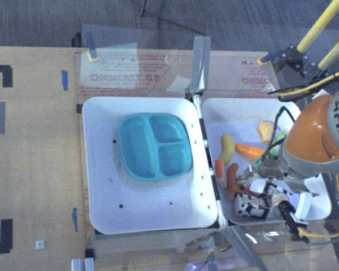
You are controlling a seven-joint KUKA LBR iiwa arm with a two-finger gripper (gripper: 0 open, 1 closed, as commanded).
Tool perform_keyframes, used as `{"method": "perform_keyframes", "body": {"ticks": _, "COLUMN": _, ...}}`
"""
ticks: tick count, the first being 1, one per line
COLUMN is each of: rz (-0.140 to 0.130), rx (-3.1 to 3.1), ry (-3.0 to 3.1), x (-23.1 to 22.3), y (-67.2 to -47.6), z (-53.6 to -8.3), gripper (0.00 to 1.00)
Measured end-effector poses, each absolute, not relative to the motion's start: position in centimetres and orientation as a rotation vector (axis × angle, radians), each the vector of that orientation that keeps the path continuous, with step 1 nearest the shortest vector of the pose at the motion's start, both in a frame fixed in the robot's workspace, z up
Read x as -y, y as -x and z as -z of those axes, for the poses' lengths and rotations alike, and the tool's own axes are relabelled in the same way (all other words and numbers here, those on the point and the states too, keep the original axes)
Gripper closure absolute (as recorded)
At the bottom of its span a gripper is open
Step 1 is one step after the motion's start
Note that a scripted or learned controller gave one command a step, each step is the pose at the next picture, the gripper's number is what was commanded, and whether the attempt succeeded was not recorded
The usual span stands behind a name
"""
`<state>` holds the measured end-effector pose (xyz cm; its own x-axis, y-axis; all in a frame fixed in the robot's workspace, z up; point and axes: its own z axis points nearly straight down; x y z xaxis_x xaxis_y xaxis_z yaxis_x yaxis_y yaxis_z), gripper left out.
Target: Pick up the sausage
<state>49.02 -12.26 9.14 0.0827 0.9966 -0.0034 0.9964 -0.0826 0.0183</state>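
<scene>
the wooden tabletop (34,168) carries two shallow white bins side by side. the left bin (101,208) holds a teal divided plate (156,145), lying flat a little toward the bin's far edge, with three compartments facing up.

the right bin (243,114) holds the small items. the sausage (231,177), reddish and short, lies near the bin's left wall, roughly midway between its far and near edges. a smaller red piece (218,167) lies just beside it on the left, closer to the wall. a yellow banana (228,148) lies just beyond the sausage, and an orange carrot (250,150) lies to the banana's right, pointing across the bin. a pale yellow chunk (265,130) sits nearer the far edge. a black-and-white toy (246,208) rests near the bin's near-left corner.

the grey arm with its orange band (308,140) reaches over the right bin from the tabletop's right edge. the tool (261,180) hangs low just to the right of the sausage, above the clutter by the near edge. whether it is spread or pressed together cannot be told, and nothing is seen pinched in it.
</scene>
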Motion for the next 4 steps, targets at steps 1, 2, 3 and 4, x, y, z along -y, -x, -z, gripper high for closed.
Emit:
{"method": "perform_keyframes", "body": {"ticks": 1, "rz": -0.015, "rx": -1.833, "ry": -2.537, "x": 10.2, "y": -57.7, "z": -9.2, "gripper": 0.0}}
{"method": "perform_keyframes", "body": {"ticks": 2, "rz": -0.01, "rx": -1.801, "ry": -2.564, "x": 10.2, "y": -60.1, "z": -9.1, "gripper": 0.0}}
{"method": "perform_keyframes", "body": {"ticks": 3, "rz": -0.019, "rx": -1.805, "ry": -2.557, "x": 9.9, "y": -60.4, "z": -10.3, "gripper": 1.0}}
{"method": "perform_keyframes", "body": {"ticks": 4, "rz": 0.001, "rx": -1.607, "ry": -2.699, "x": 9.4, "y": -61.2, "z": -10.7, "gripper": 1.0}}
